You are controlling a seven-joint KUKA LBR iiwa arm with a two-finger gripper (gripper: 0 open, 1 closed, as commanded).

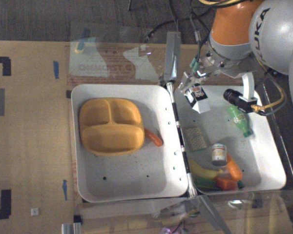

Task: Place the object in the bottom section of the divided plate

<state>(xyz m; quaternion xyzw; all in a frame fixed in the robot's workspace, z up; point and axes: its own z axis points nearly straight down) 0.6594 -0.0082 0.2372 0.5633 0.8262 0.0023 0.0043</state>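
A yellow divided plate lies in the left bin, with two small sections at the far side and one large section at the near side. An orange carrot-like piece rests on the bin floor against the plate's right edge. My gripper hangs over the far left corner of the right bin, well to the right of the plate. A small white piece with dark marks sits right at the gripper's tip; whether it is held is unclear.
The right bin holds a green bottle, a small can, a mesh pad, a banana and orange and red pieces at the near side. A ridge separates the bins.
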